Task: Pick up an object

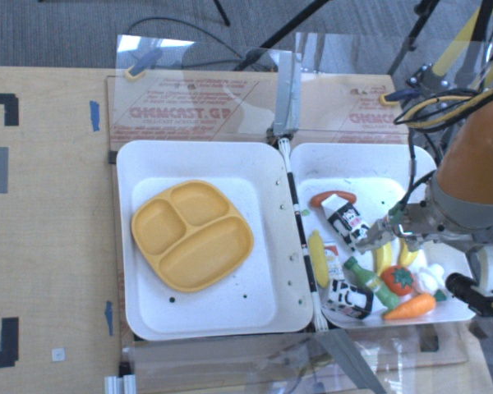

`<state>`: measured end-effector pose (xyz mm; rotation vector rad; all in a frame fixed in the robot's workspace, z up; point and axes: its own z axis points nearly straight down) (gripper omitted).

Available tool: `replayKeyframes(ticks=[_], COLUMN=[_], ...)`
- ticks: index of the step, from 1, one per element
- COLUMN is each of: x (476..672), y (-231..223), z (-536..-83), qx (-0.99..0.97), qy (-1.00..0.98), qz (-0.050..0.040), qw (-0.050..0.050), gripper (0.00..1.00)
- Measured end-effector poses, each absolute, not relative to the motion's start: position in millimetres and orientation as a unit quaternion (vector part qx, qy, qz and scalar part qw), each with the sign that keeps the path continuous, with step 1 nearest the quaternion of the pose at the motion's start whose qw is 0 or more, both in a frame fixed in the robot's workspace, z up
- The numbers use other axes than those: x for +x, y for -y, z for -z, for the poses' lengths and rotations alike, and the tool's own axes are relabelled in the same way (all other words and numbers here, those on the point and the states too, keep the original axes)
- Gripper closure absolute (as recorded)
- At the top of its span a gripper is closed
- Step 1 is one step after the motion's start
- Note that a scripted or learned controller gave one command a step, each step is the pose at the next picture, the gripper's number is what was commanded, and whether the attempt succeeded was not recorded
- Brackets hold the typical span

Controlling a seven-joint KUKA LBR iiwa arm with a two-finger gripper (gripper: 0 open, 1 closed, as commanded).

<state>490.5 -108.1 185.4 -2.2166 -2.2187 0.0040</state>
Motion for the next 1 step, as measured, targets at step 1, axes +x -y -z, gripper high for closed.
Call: replayKeyframes(ticks=[1], x=[539.0], y=[122.9], z=[-93.5], qx=[-0.725], qy=[0.689], qz=[-0.0009], qw=[0.002], gripper=[0.0])
